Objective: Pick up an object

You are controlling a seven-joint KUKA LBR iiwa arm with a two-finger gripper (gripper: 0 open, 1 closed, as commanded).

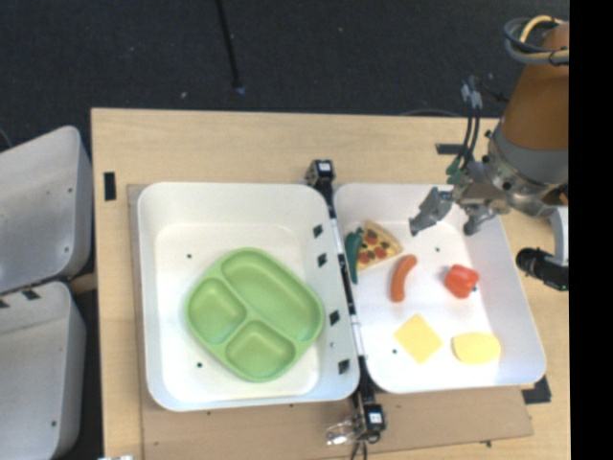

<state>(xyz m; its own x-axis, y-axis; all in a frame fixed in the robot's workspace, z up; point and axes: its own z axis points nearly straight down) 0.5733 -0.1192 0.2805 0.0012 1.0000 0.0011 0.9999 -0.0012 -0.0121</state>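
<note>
Here's the arm (534,113) coming in from the right, grey with its orange band up top, and the gripper (453,215) hangs above the back part of the right bin (508,348). Its two fingers (428,212) are spread wide apart, with nothing between them.

Down in that right bin, the toy food is laid out. A pizza slice (375,243) lies near the bin's left wall, with a small dark green piece (352,252) just beside it, right by the divider. A red-orange sausage (403,277) lies at a slant near the middle of the bin. To its right sits a small red piece, perhaps a pepper or tomato (461,281), just below the gripper in the view, though apart from it. Toward the front, a flat yellow cheese slice (418,338) lies beside a rounded yellow piece (476,348); those two are near each other but not touching.

Over in the left bin (158,257), a green divided plate (253,313) with three compartments lies flat. Both bins rest side by side on the light wooden desk (239,147).
</note>
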